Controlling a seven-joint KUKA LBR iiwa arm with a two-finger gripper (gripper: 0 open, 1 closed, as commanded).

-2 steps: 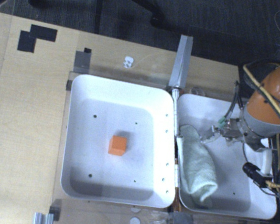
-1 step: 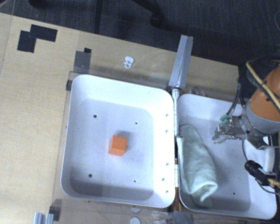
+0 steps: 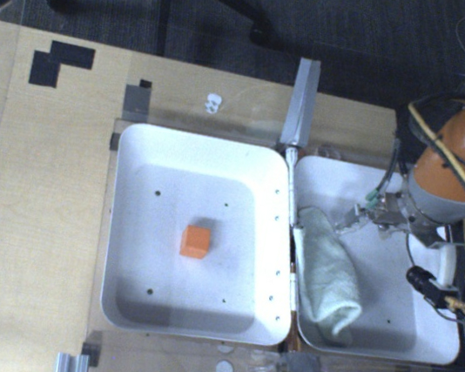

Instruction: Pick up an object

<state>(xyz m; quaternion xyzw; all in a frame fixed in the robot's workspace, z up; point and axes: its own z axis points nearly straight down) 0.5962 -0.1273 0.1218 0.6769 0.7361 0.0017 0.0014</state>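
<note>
Seen from above, the pale wooden desk (image 3: 33,218) carries two shallow white bins side by side, the left bin (image 3: 123,207) and the right bin (image 3: 419,340), parted by a grey rail (image 3: 301,104) at the far edge. My grey arm (image 3: 459,175), with its orange band, reaches in from the right and bends down over the far part of the right bin. A rolled whitish cloth (image 3: 328,272) lies along that bin's left wall, running from mid-bin toward the near edge. My hand (image 3: 375,212) hangs low above the bin floor, just right of the cloth's far end; nothing shows in its grip, and whether it is released or clenched I cannot tell. A small orange cube (image 3: 196,242) sits near the middle of the left bin, well apart from my hand, across the divide.
</note>
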